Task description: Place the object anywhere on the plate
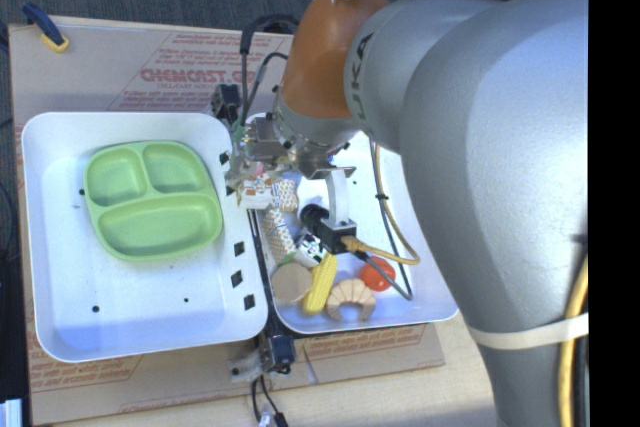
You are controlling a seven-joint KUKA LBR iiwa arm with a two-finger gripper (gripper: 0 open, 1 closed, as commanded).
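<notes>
A green divided plate [152,200] lies in the left white bin [60,315]. My gripper [262,177] hangs below the orange wrist band, over the left edge of the right bin [430,310], just right of the plate. A small patterned box [262,190] sits right under the gripper; contact is unclear. Below it in the right bin lie a striped packet [282,235], a yellow corn cob [321,282], a tan croissant [351,297], a red tomato [377,275] and a tan round piece [290,284].
The big grey arm [480,135] covers most of the right bin. The rims of the two bins meet near the gripper. A cardboard sheet [190,70] lies under the bins, with a blue-and-yellow clamp [45,27] at its far left corner.
</notes>
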